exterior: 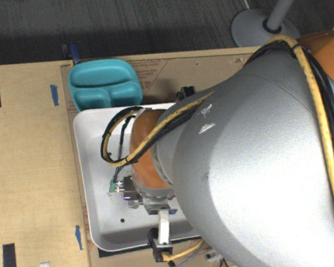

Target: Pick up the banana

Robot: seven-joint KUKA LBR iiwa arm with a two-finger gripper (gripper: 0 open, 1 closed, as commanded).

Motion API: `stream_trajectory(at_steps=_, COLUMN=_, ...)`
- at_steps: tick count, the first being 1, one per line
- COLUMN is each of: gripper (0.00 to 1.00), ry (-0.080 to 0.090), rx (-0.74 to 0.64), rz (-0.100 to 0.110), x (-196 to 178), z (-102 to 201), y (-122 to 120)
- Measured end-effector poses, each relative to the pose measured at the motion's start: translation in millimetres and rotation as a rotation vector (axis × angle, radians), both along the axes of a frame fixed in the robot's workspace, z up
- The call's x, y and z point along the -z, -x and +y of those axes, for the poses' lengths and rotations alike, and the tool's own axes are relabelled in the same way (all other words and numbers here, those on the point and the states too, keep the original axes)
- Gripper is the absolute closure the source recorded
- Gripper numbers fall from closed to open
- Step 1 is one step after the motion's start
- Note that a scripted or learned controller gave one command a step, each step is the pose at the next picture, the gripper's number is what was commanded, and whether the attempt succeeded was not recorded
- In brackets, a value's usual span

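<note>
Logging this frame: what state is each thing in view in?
teal tray: lying flat on the bench outside the bin, by its rim.
white bin: flat on the bench, largely covered by the arm.
arm: reaching over the bin, wrist pointing down over its floor.

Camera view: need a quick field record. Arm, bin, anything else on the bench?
arm: grey, reaches in from the right, wrist over the bin
orange band: above the wrist, yellow cable looped across it
white bin: left strip of floor bare, rest covered by the arm
teal container: on the bench, just beyond the bin's far rim
bench: tan, black and blue tape marks
</note>
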State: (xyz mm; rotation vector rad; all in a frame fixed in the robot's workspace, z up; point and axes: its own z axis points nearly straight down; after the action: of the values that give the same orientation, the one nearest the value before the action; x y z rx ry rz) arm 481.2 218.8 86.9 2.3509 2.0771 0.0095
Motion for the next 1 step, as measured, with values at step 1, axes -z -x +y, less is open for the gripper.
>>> stream_trajectory(at_steps=1, gripper=1.00, ry=0.000, rx=-0.001, rz=0.000, x=-9.6, z=0.2, y=0.0)
